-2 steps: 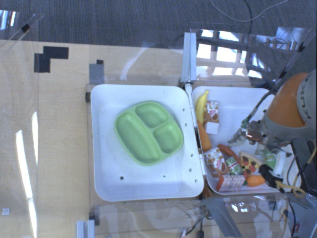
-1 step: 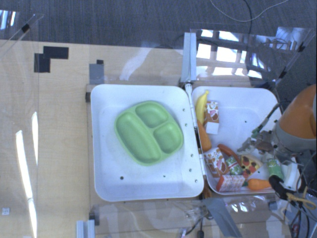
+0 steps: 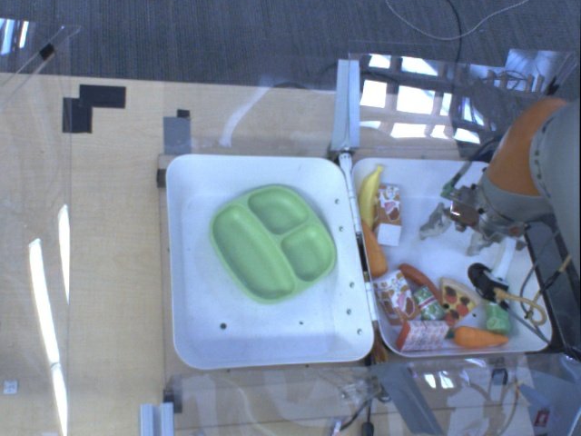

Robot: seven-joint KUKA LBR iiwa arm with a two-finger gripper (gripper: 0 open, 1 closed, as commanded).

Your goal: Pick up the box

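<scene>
A green divided plate (image 3: pixel 272 241) lies mid-frame in the left white bin (image 3: pixel 195 334) — at right, the other bin (image 3: pixel 536 339) holds a banana (image 3: pixel 369 198), a carrot (image 3: pixel 479 337) and a pizza slice (image 3: pixel 457 295).

Glossy white plastic bins (image 3: pixel 272 348) – a matt green plastic tray (image 3: pixel 272 242); pale wood-look bench (image 3: pixel 100 271), smooth.

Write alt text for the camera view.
A grey arm's tool hovers over the right bin, above toy food: banana, carrots and small boxes. The left bin holds a green divided plate.
</scene>
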